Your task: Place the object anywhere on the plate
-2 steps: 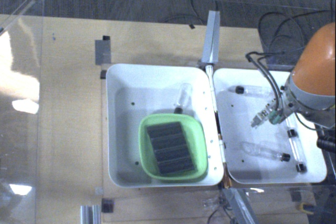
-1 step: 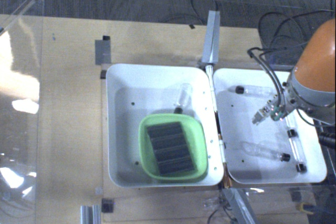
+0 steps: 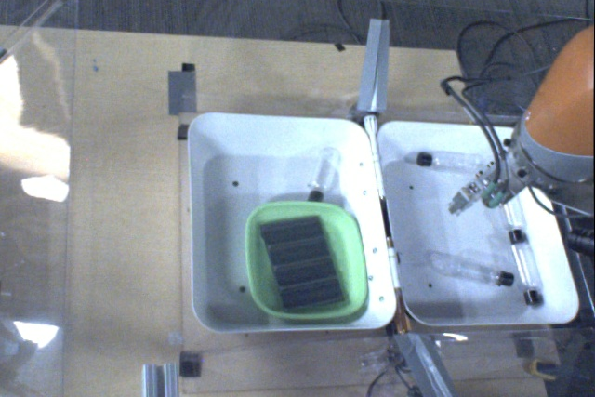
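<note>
Pale wooden bench (image 3: 102, 274) under me carries two white bins side by side. My gripper (image 3: 476, 195) hangs over the right bin (image 3: 548, 307), though how it stands I cannot tell. Clear tubes with black caps lie below, one (image 3: 469, 268) toward the front. A square green plate (image 3: 305, 261) bearing a dark ribbed block sits in the left bin (image 3: 209, 200).

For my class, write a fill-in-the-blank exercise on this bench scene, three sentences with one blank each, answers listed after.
1. The plate in the left bin is coloured ____.
2. The gripper hangs above the ____ bin.
3. The dark ribbed block lies on the ____.

Missing words: green; right; plate
</note>
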`<control>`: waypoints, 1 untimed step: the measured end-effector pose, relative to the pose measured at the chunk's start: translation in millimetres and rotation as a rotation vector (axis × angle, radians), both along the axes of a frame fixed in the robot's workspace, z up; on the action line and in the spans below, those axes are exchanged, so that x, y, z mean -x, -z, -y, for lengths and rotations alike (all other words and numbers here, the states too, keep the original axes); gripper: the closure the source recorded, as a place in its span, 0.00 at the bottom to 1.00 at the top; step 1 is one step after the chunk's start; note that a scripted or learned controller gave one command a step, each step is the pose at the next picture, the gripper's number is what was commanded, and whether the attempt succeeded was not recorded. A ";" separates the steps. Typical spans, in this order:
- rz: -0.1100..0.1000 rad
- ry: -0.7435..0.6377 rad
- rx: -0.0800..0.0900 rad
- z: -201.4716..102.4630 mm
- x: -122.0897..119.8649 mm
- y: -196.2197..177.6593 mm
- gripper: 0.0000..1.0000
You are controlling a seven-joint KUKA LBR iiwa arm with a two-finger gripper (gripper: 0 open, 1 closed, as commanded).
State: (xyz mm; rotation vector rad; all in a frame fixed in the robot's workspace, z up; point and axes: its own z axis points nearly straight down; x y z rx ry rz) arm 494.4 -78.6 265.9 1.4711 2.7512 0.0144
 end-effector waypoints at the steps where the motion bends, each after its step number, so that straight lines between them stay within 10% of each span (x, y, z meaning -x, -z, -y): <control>1: 0.008 -0.004 0.001 -1.0 -2.6 -11.4 1.00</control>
